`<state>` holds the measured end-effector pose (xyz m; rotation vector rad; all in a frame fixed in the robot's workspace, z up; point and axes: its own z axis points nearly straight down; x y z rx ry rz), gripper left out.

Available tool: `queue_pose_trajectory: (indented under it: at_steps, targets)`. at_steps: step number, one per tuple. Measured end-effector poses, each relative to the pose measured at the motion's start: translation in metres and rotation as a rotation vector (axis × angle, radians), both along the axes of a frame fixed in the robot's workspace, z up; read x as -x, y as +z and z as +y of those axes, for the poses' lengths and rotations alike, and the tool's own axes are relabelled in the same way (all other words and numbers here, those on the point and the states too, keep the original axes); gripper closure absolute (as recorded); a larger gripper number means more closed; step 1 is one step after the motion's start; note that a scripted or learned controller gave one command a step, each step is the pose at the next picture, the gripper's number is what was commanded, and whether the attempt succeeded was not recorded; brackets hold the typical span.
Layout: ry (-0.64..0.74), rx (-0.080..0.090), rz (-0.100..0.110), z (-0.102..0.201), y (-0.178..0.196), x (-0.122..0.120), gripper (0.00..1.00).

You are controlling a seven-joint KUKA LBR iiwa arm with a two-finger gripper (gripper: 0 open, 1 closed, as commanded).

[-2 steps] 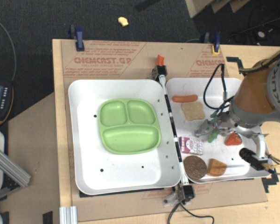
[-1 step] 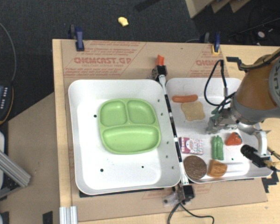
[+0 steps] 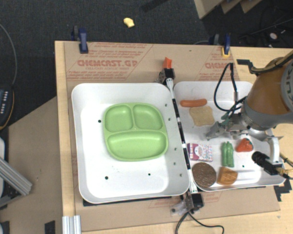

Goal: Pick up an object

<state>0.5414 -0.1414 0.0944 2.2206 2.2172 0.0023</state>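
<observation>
Your pick has not happened yet, as far as this view shows. The arm point(image 3: 271, 99) reaches in from the right and hangs over the right bin point(image 3: 211, 87), with the tool point(image 3: 229, 126) low among the items there. You can see grey metal parts spreading toward the bread point(image 3: 201, 115) and the pepper point(image 3: 227, 153), but whether the tool is spread or pressed together cannot be told from here, and nothing is visibly caught in it.

Every candidate sits in the right bin: a sausage point(image 3: 193, 102) near the back, the bread just in front of it, a pink carton point(image 3: 202, 152) by the divider, the pepper beside that, a strawberry point(image 3: 244, 145) near the arm, and a brown disc point(image 3: 204, 174) and a pastry point(image 3: 227, 175) at the front edge. All look to be resting on the bin floor.

The left bin point(image 3: 88, 130) holds just a green tray point(image 3: 135, 131), well apart from the tool.

So, by my reading, what is left is the whole grasp: closing on one item, most likely the bread or the pepper given where the tool hangs, and lifting it clear.
</observation>
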Motion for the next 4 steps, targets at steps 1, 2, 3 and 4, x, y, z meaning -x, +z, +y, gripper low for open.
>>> queue_pose_trajectory:
  at_steps: [1,2,3,4]
  targets:
    - [-0.001,-0.003,0.008,-0.013,0.002,0.056,0.00]
    - [0.000,0.000,0.000,-0.013,0.012,0.053,1.00]
    - [0.000,-0.001,0.001,-0.012,0.012,0.053,0.00]
    - [0.000,0.000,0.003,-0.008,-0.010,0.062,0.00]
